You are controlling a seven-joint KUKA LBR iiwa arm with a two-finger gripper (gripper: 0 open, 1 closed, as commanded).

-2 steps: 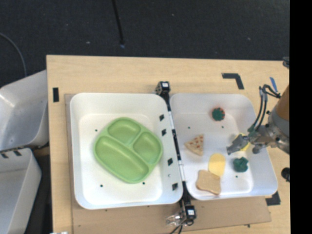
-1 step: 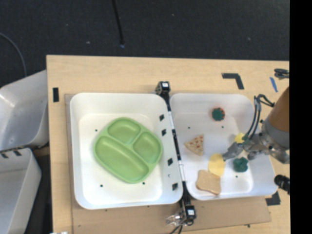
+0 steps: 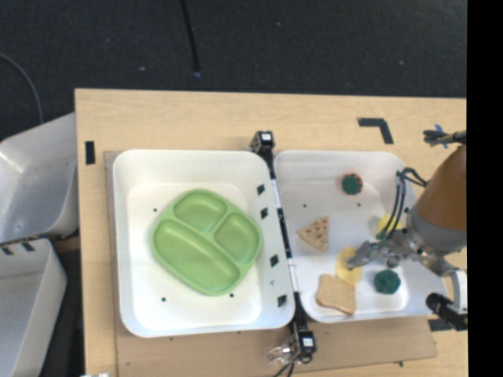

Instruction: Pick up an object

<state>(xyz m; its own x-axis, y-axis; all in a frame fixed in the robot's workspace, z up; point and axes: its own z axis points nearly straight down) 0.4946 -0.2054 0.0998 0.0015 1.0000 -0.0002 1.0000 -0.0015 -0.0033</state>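
Note:
The right bin (image 3: 314, 167) holds several toy foods. A pizza slice (image 3: 314, 232) lies near its middle and a slice of toast (image 3: 336, 294) at its front. A yellow cheese-like piece (image 3: 348, 265) sits between them. At the back is a small red and green round piece (image 3: 351, 183), and a dark green round piece (image 3: 386, 281) lies at the front right. My gripper (image 3: 364, 255) hangs low over the right side of this bin, just above the yellow piece. A yellow item (image 3: 385, 225) is partly hidden behind the wrist.
The left bin (image 3: 134, 305) bears a green divided plate (image 3: 206, 242). A ridge with black clips (image 3: 277, 226) separates the two bins. The arm's orange band (image 3: 446, 191) and cables rise over the right bin's right wall.

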